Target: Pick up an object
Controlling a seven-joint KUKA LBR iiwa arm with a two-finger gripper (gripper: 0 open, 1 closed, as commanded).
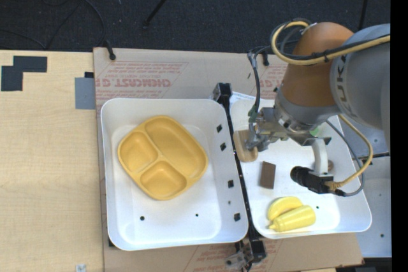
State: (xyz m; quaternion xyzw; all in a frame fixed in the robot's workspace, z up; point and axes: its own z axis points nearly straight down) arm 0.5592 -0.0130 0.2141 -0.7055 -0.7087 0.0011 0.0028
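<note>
Right now my gripper point(257, 137) hangs just over the tan block point(245, 146), by the right bin's point(349, 206) left wall; can't tell if it's open or shut. Block looks light, stiff, prob. wood, so grab across its flat sides. Count: 1 tan block, 1 brown block point(268, 175), 2 yellow pieces point(291, 214), 1 yellow plate point(162, 156) in the left bin point(166, 224).

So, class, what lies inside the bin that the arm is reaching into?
A brown block, a yellow banana-shaped toy and a tan piece by the gripper. The arm covers the bin's far corner; anything under it is hidden.
</note>
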